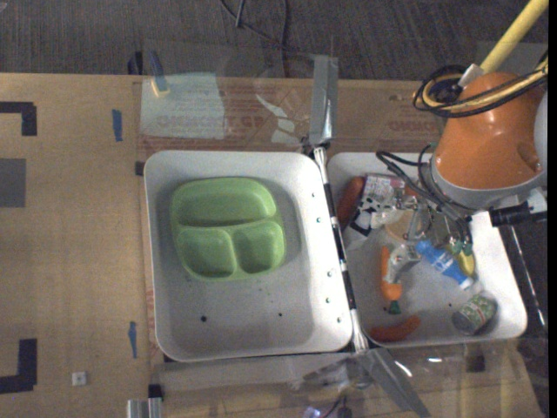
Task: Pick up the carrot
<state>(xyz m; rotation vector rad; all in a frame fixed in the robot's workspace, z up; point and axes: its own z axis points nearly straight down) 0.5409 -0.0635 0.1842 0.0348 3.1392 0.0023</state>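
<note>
The slender orange carrot point(385, 273) lies in the right shallow white plastic bin point(513, 320), roughly at its centre, with its long axis running nearly up and down the view. The metal two-finger gripper point(402, 262) sits directly at the carrot's right side, overlapping or touching it; whether the fingers are spread or pressed together cannot be told, because the view is blurred and cluttered at that spot. Just right of the gripper lies a blue plastic bottle-like item point(442, 263), tilted diagonally. Below the carrot, near the bin's front wall, rests a reddish-orange sausage-shaped item point(395, 328). A second reddish sausage-shaped item point(350, 200) leans along the bin's left wall, beside a small black-and-white printed carton point(376, 200). A small cylindrical metal can point(474, 313) sits in the front right corner. The arm's orange band point(486, 138) hangs over the bin's upper right part. The left shallow white plastic bin point(252, 329) holds a light green three-compartment plastic tray point(228, 226) in its upper half, well apart from the carrot.
</note>
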